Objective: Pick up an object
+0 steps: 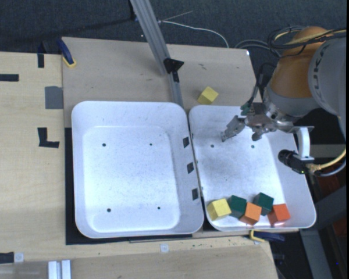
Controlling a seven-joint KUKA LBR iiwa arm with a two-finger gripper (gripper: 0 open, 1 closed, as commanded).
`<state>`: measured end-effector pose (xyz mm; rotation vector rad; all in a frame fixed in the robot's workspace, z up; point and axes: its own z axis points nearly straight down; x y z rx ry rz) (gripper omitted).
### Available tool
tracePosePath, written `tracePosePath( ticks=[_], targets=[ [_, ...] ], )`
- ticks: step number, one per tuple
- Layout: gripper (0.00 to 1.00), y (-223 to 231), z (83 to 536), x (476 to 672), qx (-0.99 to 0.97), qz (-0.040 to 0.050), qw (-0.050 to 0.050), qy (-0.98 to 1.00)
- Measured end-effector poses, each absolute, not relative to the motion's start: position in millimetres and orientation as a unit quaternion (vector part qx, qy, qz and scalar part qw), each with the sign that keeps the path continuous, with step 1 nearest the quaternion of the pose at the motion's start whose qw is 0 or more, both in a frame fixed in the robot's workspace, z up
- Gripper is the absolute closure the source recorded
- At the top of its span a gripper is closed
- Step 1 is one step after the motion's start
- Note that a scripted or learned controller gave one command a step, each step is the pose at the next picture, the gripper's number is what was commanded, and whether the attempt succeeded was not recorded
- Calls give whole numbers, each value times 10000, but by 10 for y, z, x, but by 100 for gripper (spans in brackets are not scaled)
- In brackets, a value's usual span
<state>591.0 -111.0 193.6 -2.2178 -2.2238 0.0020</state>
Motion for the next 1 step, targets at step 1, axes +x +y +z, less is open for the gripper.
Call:
tracePosePath(
  ticks=[1],
  targets=[
    [0, -1110, 1936, 5910, -7061, 7, 6, -7081]
  ],
)
